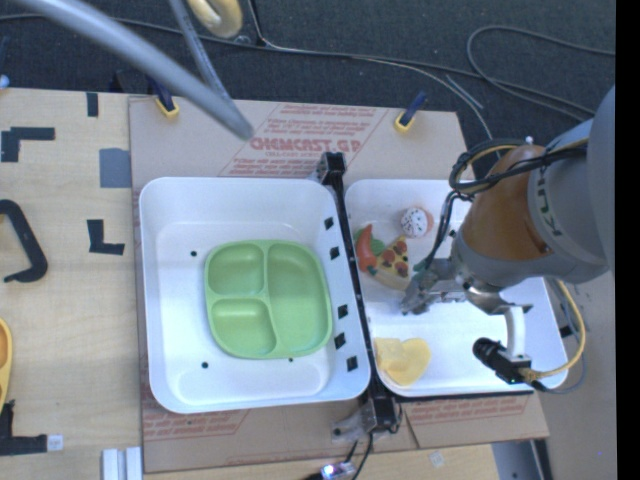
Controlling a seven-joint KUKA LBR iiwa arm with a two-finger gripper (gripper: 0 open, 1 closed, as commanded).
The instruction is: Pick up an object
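Though the gripper (418,298) hangs low over the right bin (555,313), its fingers are small and dark against the white floor, so I cannot tell whether they stand apart or together; nothing visibly sits between them. Just up and to the view's left of the tips lies the pizza slice toy (385,255), red and orange, its long axis running on a diagonal from upper left toward the gripper, probably within a short reach. Past it, near the bin's far wall, sits a small round speckled ball (416,222). Toward the near wall, below the gripper, lies a pale yellow chip-like piece (402,358), a little further off. The left bin (170,298) holds a green divided tray (268,298), well apart across the divider.
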